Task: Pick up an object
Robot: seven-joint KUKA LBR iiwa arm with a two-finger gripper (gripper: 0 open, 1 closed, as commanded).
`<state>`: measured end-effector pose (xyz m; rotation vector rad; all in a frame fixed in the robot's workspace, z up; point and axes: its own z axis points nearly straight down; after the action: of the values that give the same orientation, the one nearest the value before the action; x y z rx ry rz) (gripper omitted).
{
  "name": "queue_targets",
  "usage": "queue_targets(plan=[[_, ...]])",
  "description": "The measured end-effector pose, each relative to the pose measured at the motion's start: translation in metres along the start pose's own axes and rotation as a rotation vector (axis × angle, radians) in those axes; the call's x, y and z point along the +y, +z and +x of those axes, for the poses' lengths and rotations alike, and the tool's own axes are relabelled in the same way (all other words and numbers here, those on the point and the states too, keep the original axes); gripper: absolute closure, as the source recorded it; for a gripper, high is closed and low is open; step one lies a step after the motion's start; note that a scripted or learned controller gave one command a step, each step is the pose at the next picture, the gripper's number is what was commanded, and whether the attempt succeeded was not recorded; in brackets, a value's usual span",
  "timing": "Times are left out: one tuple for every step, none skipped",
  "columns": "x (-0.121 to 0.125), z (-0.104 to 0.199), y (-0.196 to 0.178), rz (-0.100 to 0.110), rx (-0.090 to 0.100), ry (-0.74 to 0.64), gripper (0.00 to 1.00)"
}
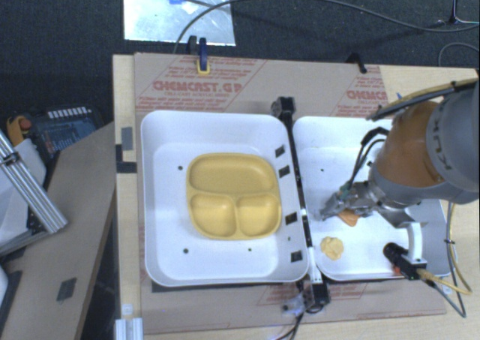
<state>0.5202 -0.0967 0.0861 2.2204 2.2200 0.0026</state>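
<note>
My tool (335,207) hangs low in the right bin (330,143), just beside an orange piece (349,218); I cannot tell its grip. A yellow piece (331,248) lies near. A yellow tray (229,194) fills the left bin (161,181).

orange piece (349,218) | right bin | beside pale yellow lump (331,247)

Yellow tray (229,194), perhaps orange object (349,218)
</note>
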Motion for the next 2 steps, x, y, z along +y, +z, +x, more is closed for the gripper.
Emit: queue_targets(plan=[[0.002, -0.001, -0.012, -0.008, -0.004, 0.0, 1.0], [-0.003, -0.004, -0.073, -0.002, -0.001, -0.003, 1.0]])
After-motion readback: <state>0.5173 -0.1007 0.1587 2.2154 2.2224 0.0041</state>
